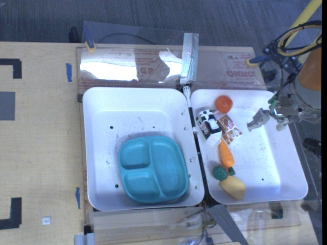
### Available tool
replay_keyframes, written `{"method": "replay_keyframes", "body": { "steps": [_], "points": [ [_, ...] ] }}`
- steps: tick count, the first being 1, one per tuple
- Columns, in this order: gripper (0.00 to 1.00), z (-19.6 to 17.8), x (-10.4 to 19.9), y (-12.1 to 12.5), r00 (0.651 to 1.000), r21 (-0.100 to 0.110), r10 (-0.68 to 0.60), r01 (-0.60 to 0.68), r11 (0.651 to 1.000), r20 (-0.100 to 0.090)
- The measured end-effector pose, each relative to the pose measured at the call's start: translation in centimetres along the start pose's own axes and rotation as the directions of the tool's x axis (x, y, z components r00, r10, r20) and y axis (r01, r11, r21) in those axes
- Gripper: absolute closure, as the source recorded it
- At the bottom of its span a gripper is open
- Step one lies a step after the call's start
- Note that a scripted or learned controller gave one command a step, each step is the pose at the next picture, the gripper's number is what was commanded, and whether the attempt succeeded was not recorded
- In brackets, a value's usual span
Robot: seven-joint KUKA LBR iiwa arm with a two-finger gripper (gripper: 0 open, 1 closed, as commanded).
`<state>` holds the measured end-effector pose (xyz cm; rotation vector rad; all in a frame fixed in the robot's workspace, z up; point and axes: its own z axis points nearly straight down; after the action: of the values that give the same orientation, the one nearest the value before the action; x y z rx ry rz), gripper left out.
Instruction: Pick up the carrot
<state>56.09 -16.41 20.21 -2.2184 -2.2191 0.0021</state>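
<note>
The carrot (226, 155) lies in the right bin (265, 160), green top touching a yellow toy (233, 187). Probably light, stiff and slick; grip mid-body. The pincer (259, 119) hovers apart, open, empty.

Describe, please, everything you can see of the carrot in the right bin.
The carrot is a small orange toy, smooth and plastic-looking, tapering toward its upper end. It lies flat on the floor of the right bin, near the bin's left wall, almost along the view's vertical, leaning slightly. Its lower end meets a dark green piece, which may be its leafy top; I cannot tell whether they are joined. A yellow object lies just below. A small printed packet lies just above its tip. The gripper is apart from it, up and to the right.
</note>
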Motion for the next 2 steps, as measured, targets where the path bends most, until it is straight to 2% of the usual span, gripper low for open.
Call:
{"method": "replay_keyframes", "body": {
  "steps": [1, 2],
  "points": [
    [0.00, 10.6, 7.0, -4.1, 0.997, 0.007, -0.075, 0.075, 0.997, -0.002],
    [1.00, 9.6, 6.7, -3.8, 0.998, -0.001, -0.069, 0.069, 0.998, 0.001]
  ]
}}
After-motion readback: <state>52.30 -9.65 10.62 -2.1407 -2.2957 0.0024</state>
